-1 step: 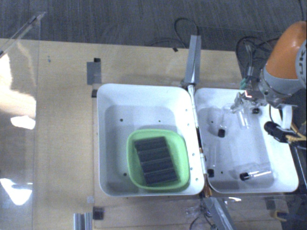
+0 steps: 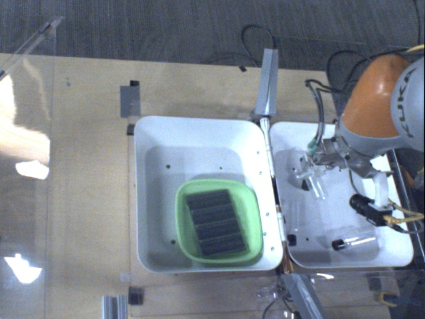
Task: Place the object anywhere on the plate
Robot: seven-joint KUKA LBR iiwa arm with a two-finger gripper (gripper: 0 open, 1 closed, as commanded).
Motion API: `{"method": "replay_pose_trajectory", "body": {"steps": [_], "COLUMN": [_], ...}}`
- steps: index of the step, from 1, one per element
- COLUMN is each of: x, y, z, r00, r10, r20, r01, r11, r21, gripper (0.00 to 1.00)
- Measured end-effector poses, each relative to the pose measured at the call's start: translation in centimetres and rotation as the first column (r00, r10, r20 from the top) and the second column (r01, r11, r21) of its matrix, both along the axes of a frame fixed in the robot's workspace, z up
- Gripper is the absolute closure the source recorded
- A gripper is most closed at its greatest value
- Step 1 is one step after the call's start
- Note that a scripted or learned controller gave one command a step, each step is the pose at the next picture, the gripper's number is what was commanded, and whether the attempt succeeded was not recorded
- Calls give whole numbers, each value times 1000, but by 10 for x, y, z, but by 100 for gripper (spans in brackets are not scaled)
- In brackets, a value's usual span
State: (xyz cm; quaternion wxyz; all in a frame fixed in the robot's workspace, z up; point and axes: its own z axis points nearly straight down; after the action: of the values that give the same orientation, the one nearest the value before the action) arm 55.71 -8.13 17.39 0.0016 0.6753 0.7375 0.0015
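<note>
- Pen [image 2: 354,242], right bin [image 2: 398,254] at five o'clock: I judge it light, stiff, slippery; grip mid-barrel
- Gripper [image 2: 312,177]: fingers apart, holding nothing
- Plate [image 2: 182,205], left bin

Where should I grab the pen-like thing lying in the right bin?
Take the marker at mid-barrel, coming straight down, fingers closing across its narrow width. It lies flat and nearly parallel to the right bin's front wall, with bare floor on both sides for the fingers.
</note>
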Motion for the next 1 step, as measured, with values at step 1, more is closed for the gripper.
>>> {"method": "replay_pose_trajectory", "body": {"steps": [1], "x": [-44], "y": [26], "z": [57], "r00": [1000], "r10": [24], "r20": [3], "r01": [-24], "r11": [1000], "r21": [0], "gripper": [100]}}
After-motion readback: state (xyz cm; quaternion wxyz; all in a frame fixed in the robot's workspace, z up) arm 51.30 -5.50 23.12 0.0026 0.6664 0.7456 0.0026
